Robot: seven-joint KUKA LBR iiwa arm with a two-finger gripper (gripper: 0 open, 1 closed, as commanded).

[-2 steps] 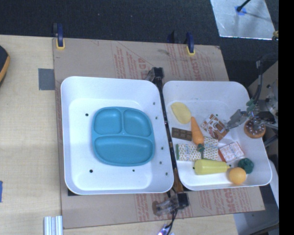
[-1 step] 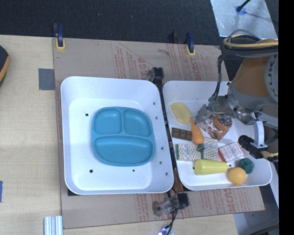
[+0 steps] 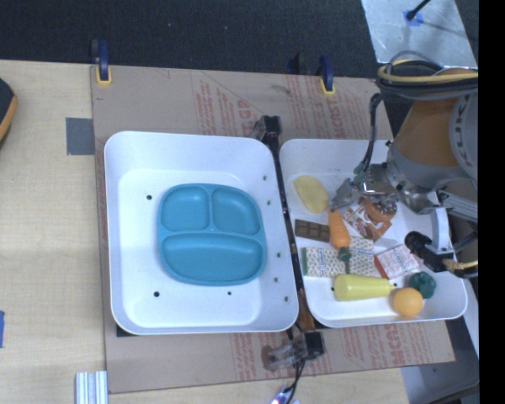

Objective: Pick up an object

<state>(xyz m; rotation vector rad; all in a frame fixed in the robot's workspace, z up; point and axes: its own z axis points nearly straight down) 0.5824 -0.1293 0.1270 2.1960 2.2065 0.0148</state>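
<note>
Camera view: fingers (image 3: 364, 189) above cluttered right bin (image 3: 320, 311).

Right bin (image 3: 320, 314) holds a clutter of small items: pale yellow oval piece (image 3: 311, 194) near the upper left, brown chocolate bar (image 3: 311, 230) just below it, orange carrot (image 3: 339, 231) standing beside that. Patterned flat packets (image 3: 337, 261) lie mid-bin. Along the near wall lie a yellow squash-like piece (image 3: 362, 288), an orange ball (image 3: 407, 301) and a dark green piece (image 3: 425, 284).
</note>
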